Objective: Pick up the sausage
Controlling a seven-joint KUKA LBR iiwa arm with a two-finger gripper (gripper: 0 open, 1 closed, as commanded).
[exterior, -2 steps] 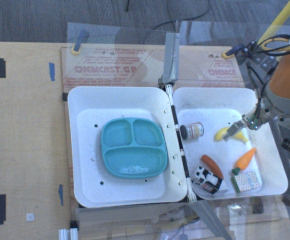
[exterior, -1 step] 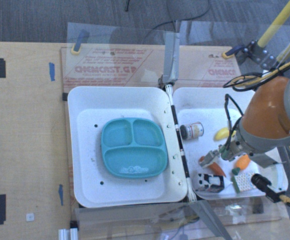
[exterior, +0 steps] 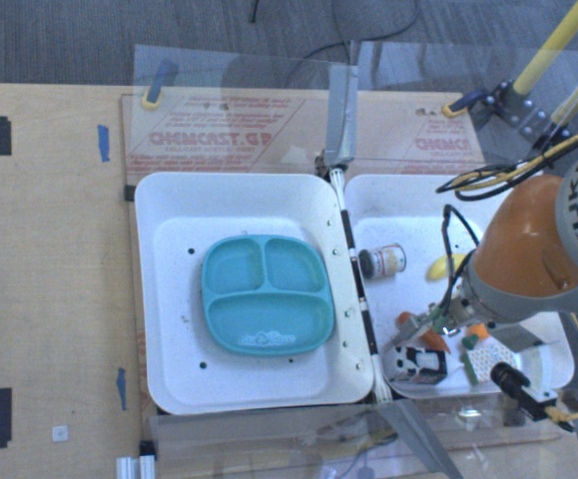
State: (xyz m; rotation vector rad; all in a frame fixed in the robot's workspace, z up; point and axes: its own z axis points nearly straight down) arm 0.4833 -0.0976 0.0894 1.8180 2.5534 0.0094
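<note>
My gripper [exterior: 417,363] is low over the front left corner of the right bin [exterior: 408,203], under the orange wrist band. A small reddish-orange piece [exterior: 406,320], possibly the sausage, lies just behind the gripper head. Another orange piece [exterior: 434,339] sits right against the gripper body. The arm hides much of the right bin's front and right side. I cannot tell whether either piece is in the gripper's grasp.
A small jar [exterior: 382,260] lies on its side near the right bin's left wall. A yellow item [exterior: 438,266] peeks out beside the arm. A green-and-white item [exterior: 480,359] lies at the front. The left bin [exterior: 159,267] holds a teal divided plate [exterior: 267,294].
</note>
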